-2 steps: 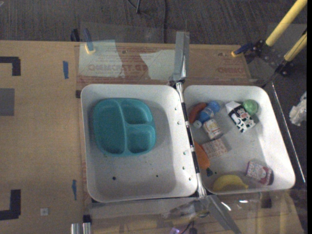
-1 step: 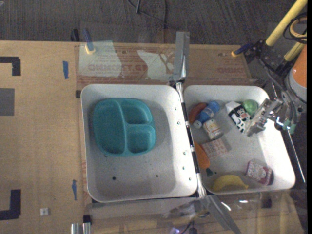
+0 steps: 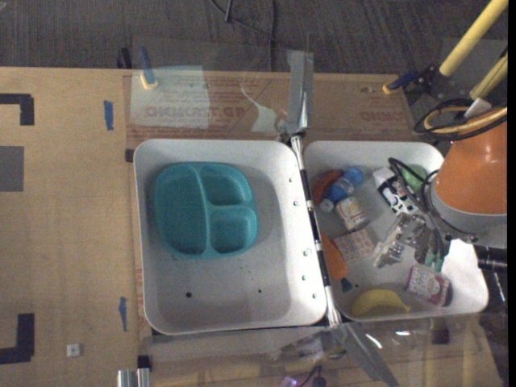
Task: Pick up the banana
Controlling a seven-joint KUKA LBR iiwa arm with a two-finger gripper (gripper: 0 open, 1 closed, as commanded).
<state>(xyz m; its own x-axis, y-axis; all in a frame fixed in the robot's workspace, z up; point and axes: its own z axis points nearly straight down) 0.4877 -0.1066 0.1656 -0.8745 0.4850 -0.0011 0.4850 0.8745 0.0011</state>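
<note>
Arm (image 3: pixel 474 176) comes in from the right, orange band big over the right bin's right side. Pincer (image 3: pixel 407 244) hangs low over the middle of the right bin; cannot tell if it is wide or narrow, metal parts blur together.

Left bin (image 3: pixel 218 297): one teal divided plate (image 3: pixel 205 208) in its far-left part, flat, three compartments, nothing on it.

Right bin (image 3: pixel 468 293): cluttered. Banana (image 3: pixel 380 301) lies flat at the near edge, slightly left of centre, apart from the pincer. A pink packet (image 3: pixel 427 285) sits just right of the banana, near the pincer. Orange item (image 3: pixel 334 260) lies along the left wall. A printed flat pack (image 3: pixel 355 244) sits left of the pincer. A small can (image 3: pixel 352 213) is farther back, a blue bottle (image 3: pixel 345 185) beyond it, a red-orange thing (image 3: pixel 324 184) at the far-left corner. A white box with dark print (image 3: pixel 395 192) and something green (image 3: pixel 415 176) are at the far side, partly under the arm and black cables.

Tabletop (image 3: pixel 64 216) is light wood-coloured board with black marks and blue tape bits. Clear sheet (image 3: pixel 201 103) lies beyond the left bin. Dark carpet (image 3: pixel 121 14) is at the far side. Yellow poles (image 3: pixel 480 27) stand at the far right.
</note>
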